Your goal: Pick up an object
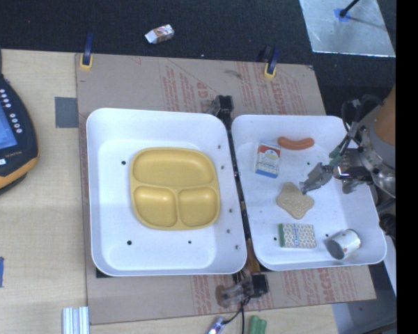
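**Now over the right bin, low beside the cracker**

Now I reach in from the right, and my jaws (315,179) hang over the right bin (247,186), pointing down and to the left. Their dark tips sit just above the upper right corner of the tan cracker-like piece (295,200), so close that I cannot say whether they touch it. Nothing shows between my fingers, and from this slant I cannot tell whether they stand apart or together.

Around me in the same bin lie other things to pick. A red-orange sausage (295,142) rests near the far wall. A small blue and white carton (268,160) lies just left of it and a little nearer. Toward the near wall a green and white packet (297,236) lies flat, and beside it, to the right, a white cup (343,243) lies tipped on its side with its dark mouth facing left.

The left bin (104,207) holds a yellow divided plate (174,187), with one wide compartment at the far side and two smaller ones nearer.

Both bins sit on brown cardboard (160,78) on the tabletop (28,256). A control pendant (3,141) with an orange rim lies at the far left.
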Controlling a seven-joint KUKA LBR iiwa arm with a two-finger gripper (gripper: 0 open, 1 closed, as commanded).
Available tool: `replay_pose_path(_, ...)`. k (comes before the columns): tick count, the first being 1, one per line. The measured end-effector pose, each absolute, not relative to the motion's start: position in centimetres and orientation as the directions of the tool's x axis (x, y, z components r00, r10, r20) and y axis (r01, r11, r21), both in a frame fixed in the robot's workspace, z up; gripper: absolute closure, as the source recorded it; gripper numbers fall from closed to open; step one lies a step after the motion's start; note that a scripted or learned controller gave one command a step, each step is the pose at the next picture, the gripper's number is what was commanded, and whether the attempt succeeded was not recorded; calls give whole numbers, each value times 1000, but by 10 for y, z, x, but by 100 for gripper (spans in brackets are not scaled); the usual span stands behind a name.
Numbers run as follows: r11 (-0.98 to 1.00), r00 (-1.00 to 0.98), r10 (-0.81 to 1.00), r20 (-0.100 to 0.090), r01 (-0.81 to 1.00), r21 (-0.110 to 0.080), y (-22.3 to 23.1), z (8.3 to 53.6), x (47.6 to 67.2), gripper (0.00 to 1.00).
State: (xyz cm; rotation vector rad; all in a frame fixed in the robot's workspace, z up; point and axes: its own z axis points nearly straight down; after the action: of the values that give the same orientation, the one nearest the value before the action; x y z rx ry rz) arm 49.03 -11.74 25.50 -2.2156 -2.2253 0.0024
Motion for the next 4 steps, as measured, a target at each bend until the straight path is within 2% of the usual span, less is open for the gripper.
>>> replay_pose_path(1,5,-5,1000,0,1000,-8,-128,152,545,0)
replay_pose_path(2,6,-6,1000,0,1000,-7,-118,90,566,0)
replay_pose_path(3,6,-6,1000,-1,1000,-5,-127,91,534,0)
replay_pose_path(4,4,-4,1000,1,1000,-2,-111,92,605,0)
